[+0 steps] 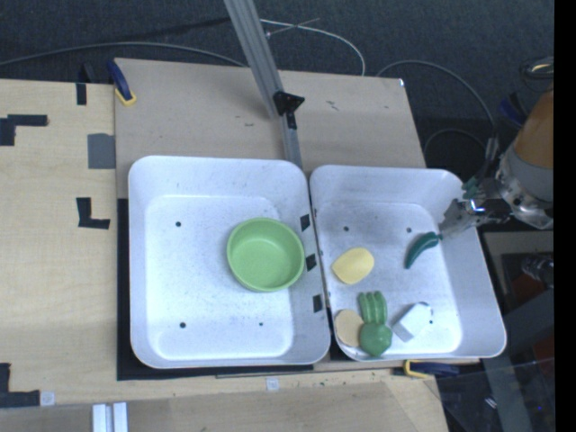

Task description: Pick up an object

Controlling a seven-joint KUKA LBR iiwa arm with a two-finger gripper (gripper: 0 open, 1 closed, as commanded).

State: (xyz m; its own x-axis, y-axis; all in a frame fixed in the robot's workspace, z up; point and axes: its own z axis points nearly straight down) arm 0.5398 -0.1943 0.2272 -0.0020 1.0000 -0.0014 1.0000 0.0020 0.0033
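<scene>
Gripper, its opening impossible to judge, sits at the right white bin's far-right rim, near a dark green curved pepper-shaped toy.

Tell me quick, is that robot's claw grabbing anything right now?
Gripper: at the right bin's right rim, nothing seen in it; open or closed cannot be told.

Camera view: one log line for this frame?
gripper: over right bin right rim | holding: nothing seen | nearest: dark green piece | green bowl: left bin
</scene>
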